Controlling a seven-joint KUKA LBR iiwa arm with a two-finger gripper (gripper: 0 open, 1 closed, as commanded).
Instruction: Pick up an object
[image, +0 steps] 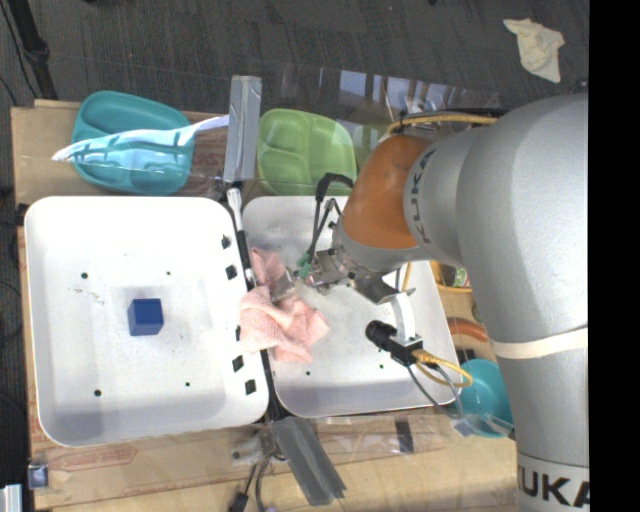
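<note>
So the claw (300, 272) is down low in the right bin (350, 385), right at the top edge of a crumpled pink cloth (280, 315). Honestly can't tell how the claw is set or whether it's got any fabric, it's all a dark tangle of metal and cable there

The cloth is bunched against the bin's left wall, partly riding up on the divider between the two bins. Looks like the obvious target: light, floppy, no stiffness at all, so it'll sag and drag when lifted. I'd pinch a raised fold near the middle of the bunch, not a thin edge that could slip out

Further out, the left bin (60, 300) has a small blue cube (146, 316) sitting well apart from everything. That one's rigid, would want a square grip on opposite faces
</note>
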